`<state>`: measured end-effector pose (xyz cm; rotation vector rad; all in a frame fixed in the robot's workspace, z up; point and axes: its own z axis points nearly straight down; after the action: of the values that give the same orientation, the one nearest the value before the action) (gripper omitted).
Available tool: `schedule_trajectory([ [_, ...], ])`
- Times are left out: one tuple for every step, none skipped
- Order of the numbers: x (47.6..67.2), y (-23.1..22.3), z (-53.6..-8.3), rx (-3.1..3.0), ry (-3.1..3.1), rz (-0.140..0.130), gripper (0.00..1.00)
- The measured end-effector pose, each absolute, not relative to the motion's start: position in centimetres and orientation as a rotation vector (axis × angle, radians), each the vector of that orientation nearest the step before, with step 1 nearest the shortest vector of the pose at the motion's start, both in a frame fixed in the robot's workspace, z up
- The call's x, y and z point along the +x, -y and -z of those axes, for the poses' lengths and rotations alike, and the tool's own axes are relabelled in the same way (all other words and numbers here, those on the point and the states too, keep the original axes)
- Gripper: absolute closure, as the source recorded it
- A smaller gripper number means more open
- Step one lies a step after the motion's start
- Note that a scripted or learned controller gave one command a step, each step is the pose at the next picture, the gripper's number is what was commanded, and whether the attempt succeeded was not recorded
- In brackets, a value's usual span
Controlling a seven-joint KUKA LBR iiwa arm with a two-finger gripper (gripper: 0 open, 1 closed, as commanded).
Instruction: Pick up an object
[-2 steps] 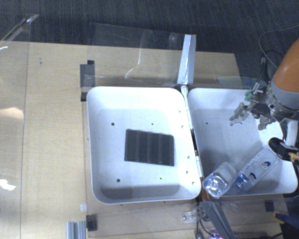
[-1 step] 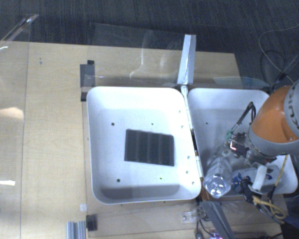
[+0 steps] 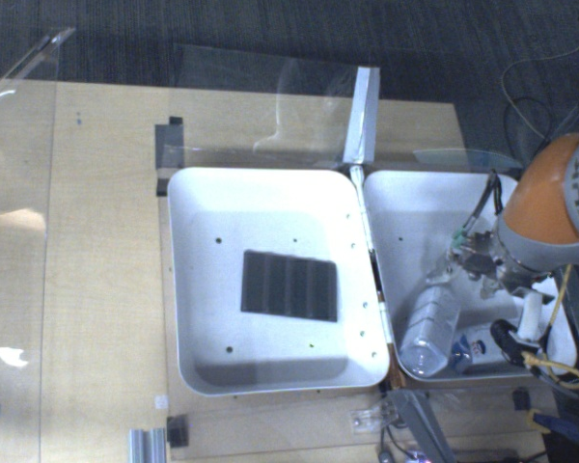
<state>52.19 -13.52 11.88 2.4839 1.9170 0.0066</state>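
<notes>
Bottle [image 3: 430, 331] lies in right bin [image 3: 405, 210] — end effector [image 3: 475, 257] just above.

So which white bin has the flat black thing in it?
The left bin. A black ridged mat lies flat in it; the right bin has a clear bottle instead.

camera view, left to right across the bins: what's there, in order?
Left bin → dark ribbed block lying in it → divider post between the bins → clear plastic bottle lying in the right bin → arm's orange band.
</notes>
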Motion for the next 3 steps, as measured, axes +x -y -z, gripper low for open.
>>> schedule_trajectory([
  [61.9,18.3,-10.2,2.303,-2.130,-0.004,0.00],
  [56.6,16.1,-8.9,1.914,-2.476,-0.011,0.00],
  [64.7,12.4,-8.7,1.896,-2.497,-0.008,0.00],
])
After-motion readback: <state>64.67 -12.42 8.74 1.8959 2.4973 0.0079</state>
